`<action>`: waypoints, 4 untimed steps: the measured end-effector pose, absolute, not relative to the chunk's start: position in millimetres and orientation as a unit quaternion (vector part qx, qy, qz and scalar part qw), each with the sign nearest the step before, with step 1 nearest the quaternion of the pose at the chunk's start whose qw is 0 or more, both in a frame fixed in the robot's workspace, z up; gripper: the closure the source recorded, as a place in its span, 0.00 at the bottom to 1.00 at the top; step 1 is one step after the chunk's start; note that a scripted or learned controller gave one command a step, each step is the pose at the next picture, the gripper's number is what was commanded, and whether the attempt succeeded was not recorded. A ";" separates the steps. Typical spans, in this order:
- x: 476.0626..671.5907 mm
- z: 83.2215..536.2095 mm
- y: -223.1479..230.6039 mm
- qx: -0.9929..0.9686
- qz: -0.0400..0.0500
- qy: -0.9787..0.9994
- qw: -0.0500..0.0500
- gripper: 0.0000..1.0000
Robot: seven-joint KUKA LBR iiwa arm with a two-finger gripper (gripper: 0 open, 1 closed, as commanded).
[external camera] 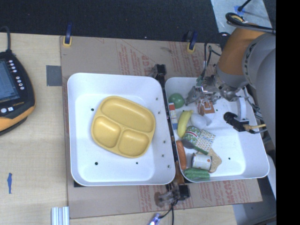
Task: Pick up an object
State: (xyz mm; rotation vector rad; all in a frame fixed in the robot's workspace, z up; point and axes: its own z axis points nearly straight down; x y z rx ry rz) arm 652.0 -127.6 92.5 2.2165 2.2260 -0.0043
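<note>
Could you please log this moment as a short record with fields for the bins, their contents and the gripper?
left bin: holds a yellow divided plate
right bin: holds a green ball, banana, carrot, patterned packet, white cup, green vegetable
gripper: low over the right bin's far side, beside the green ball
gripper state: cannot tell
off the bins: teach pendant at the bench's left edge

Robot lab bench: teach pendant (14,95) (clamped cardboard (117,55)), white bins (79,125).
</note>
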 end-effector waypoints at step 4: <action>655.4 91.0 -140.6 0.705 -0.002 0.709 -0.002 0.00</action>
